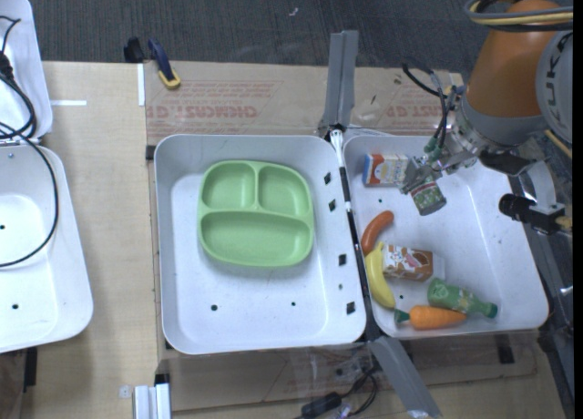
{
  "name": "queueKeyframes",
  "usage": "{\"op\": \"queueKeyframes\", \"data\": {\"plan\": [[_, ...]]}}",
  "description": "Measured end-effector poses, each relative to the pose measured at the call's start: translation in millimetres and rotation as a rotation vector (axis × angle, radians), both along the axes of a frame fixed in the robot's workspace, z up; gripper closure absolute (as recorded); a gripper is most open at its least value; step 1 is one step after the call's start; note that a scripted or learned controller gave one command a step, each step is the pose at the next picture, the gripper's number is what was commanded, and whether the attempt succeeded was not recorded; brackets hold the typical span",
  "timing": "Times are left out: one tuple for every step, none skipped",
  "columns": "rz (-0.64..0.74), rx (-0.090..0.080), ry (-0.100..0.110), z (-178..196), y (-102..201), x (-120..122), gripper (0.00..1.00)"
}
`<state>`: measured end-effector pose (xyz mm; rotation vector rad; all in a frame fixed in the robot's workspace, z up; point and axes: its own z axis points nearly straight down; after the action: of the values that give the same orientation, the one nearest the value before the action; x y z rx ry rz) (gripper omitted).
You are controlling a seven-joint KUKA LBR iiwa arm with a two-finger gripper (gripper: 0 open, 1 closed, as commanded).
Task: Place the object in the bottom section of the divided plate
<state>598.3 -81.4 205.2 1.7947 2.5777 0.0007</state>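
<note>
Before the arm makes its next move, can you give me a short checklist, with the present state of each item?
1. Object between the fingers: ok, a small can hangs at the gripper.
2. Can lifted free of the right bin: cannot tell, one slanted view.
3. Bottom section of the green divided plate free: ok, nothing lies in it.
4. Plate flat in the left bin: ok.
5. Gripper above the plate: not ok, it is over the right bin.
6. Path over the divider: cannot tell, height is unclear.
</note>
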Motion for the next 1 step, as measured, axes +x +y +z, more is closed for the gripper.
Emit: {"op": "queueKeyframes", "data": {"plan": [[-0.034,-0.001,0.003,49.2,54.8,-46.2,1.0]]}}
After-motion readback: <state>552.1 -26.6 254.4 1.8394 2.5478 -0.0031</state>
